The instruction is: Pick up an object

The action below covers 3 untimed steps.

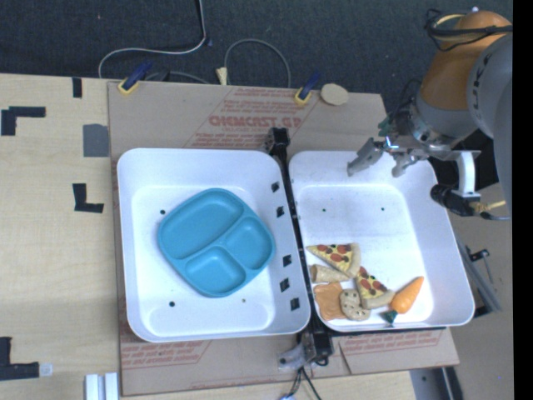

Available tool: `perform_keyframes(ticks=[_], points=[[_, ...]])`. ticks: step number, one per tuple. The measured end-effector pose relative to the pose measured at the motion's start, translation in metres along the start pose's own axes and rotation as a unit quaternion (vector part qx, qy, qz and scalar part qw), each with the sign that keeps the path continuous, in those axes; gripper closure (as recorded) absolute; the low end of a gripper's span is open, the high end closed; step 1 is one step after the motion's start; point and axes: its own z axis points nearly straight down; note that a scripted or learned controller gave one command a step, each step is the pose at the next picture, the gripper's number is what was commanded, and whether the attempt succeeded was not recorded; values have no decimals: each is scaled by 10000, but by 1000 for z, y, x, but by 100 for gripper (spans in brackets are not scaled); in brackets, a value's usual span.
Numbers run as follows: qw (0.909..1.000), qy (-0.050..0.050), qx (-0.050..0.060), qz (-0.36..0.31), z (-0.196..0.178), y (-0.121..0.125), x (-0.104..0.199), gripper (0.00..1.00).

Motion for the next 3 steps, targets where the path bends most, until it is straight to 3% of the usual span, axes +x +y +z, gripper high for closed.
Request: perform_keyframes(ticks=[1,2,3], points=[[9999,57,141,6,28,-107,53,0],[10000,18,72,6,113,-109,58,0],[10000,23,64,3,105,-46,21,0]])
